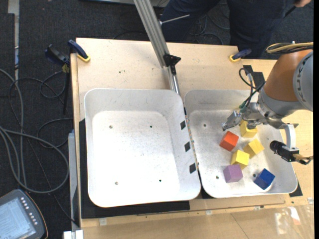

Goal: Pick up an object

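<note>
Several small blocks lie in the right bin [209, 183]: an orange cube [230, 141], three yellow blocks [247, 130] [254, 147] [240, 158], a purple cube [233, 173] and a blue cube [264, 178]. My gripper [233, 123] reaches in from the right. It hangs just above and behind the orange cube, beside the rear yellow block. I see no block held in it.
The left bin [94, 148] stands next to the right one, and their rims meet at mid-bench. A slanted metal pole [152, 26] comes down to the bench behind the bins. Clamps sit at the bench's rear corners [79, 51] [239, 55].
</note>
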Motion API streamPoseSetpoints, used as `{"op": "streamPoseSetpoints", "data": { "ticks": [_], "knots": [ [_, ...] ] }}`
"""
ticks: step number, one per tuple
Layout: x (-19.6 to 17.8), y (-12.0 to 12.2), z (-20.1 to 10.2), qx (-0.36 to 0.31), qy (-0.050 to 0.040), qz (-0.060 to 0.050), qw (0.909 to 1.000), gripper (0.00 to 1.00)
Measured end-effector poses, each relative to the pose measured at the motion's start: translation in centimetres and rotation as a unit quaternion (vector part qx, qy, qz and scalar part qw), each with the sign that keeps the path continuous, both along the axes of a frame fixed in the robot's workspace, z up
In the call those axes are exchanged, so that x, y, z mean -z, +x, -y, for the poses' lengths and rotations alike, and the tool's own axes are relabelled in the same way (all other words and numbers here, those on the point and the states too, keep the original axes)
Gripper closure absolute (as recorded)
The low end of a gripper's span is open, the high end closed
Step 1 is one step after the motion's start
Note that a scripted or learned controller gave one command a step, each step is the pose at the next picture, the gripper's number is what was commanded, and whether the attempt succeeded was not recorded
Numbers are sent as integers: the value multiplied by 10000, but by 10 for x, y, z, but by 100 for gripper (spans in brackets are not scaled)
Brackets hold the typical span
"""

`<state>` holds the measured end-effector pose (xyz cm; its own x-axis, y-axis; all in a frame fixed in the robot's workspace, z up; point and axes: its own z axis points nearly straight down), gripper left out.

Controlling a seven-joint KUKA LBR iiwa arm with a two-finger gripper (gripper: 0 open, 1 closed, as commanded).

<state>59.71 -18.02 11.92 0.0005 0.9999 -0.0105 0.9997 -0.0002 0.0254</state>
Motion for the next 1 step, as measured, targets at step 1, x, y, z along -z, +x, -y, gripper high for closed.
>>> {"op": "streamPoseSetpoints", "data": {
  "ticks": [1],
  "knots": [
    [-9, 1, 0, -2, -7, 11, 10000, 100]
  ]
}}
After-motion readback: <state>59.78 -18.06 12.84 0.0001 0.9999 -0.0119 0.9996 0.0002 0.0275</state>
